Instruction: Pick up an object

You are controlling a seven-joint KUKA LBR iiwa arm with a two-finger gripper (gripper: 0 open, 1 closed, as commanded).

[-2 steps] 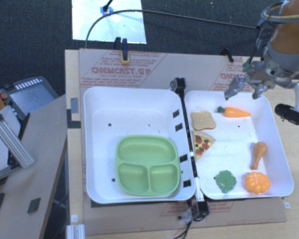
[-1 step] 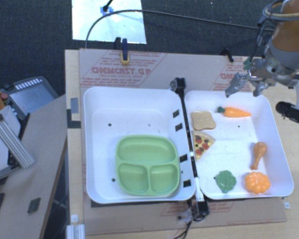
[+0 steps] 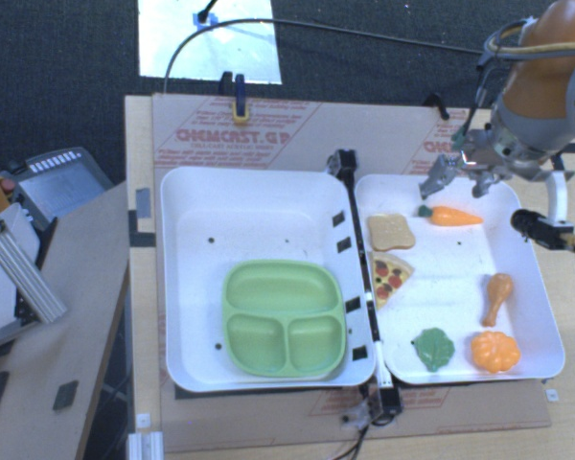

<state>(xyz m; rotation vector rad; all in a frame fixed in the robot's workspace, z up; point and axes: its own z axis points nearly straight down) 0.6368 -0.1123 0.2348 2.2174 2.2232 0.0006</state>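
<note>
Camera view looked down on two shallow white bins set side by side, the left bin [image 3: 187, 209] and the right bin [image 3: 532, 286]. The left bin held one thing, a green divided plate [image 3: 286, 317] with three compartments, lying toward the near right part of that bin.

The right bin held six toy foods, one of each kind. One carrot [image 3: 453, 217] lay near the far edge, its green top pointing left. One slice of bread [image 3: 390, 231] sat near the far left part of the bin, and one pizza slice [image 3: 390, 278] lay just in front of it against the left wall. One chicken drumstick [image 3: 498, 298] lay toward the right side. At the near edge were one broccoli floret [image 3: 433, 348] and, to its right, one orange pumpkin-like piece [image 3: 495, 351], close together but apart.

The gripper [image 3: 460, 175] hung over the far rim of the right bin, just behind the carrot and clear of it. Its two fingers were spread apart, with nothing between them. The arm's orange band showed above it at the upper right.
</note>
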